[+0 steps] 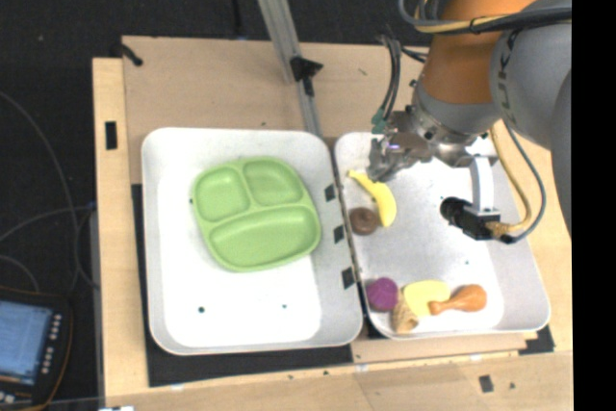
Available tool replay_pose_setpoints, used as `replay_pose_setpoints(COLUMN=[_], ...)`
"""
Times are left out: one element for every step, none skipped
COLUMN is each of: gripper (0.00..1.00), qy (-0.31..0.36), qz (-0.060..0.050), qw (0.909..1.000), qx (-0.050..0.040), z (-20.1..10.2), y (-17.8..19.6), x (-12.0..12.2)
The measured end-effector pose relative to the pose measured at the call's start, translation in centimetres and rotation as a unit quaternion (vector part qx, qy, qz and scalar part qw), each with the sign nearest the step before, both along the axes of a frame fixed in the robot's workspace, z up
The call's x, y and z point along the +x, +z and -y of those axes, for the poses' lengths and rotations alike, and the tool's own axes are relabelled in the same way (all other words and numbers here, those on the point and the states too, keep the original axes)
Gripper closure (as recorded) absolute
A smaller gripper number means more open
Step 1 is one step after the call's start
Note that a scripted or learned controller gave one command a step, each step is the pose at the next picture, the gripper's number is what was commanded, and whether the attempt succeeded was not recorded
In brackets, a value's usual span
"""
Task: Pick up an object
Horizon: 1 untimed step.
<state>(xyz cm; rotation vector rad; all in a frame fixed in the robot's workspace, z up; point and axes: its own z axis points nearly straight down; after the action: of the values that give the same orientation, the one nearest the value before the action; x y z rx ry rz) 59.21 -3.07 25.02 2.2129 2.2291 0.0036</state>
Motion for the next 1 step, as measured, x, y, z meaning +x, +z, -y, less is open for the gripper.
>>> replay_pose_setpoints(gripper=[1.00], qy=[0.000], qz=[-0.002], qw=[1.0000], qx=[-0.0002], z=[-4.85], y=[-0.63], x=[0.00])
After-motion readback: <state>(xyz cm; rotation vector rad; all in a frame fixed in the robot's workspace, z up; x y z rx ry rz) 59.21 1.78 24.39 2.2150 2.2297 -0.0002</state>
